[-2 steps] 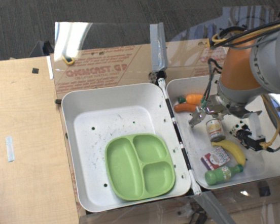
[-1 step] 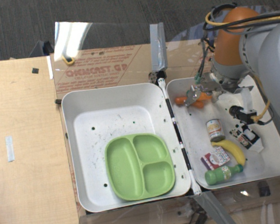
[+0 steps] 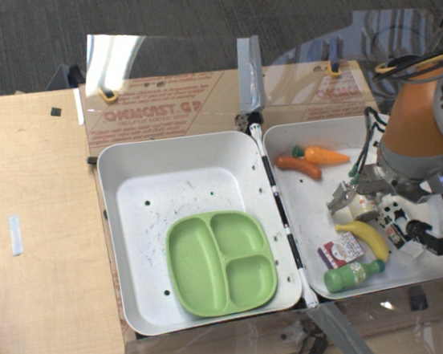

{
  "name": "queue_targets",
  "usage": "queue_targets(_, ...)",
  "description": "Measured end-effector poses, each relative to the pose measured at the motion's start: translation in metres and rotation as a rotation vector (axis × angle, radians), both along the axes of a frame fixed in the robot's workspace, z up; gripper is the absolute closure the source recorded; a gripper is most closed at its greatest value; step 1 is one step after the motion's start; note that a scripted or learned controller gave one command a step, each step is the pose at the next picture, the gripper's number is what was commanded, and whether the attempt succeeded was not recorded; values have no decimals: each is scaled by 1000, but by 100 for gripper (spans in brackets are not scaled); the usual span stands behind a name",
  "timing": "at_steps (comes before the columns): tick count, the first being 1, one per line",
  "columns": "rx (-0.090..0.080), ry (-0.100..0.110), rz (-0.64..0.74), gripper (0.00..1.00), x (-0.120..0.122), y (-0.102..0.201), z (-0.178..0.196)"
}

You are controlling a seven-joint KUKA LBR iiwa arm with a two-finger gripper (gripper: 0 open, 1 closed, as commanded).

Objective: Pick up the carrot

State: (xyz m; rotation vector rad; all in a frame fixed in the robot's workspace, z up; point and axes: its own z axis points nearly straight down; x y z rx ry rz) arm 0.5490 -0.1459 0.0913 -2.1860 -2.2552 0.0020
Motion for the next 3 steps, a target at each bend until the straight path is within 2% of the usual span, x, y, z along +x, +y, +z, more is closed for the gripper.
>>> queue_targets(1,1,1,-17,0,-72,-19,0)
queue_targets(2,1,1,-21,100,-72,-20,8)
queue_targets(3,-2,2,-187,100,-58,53,189)
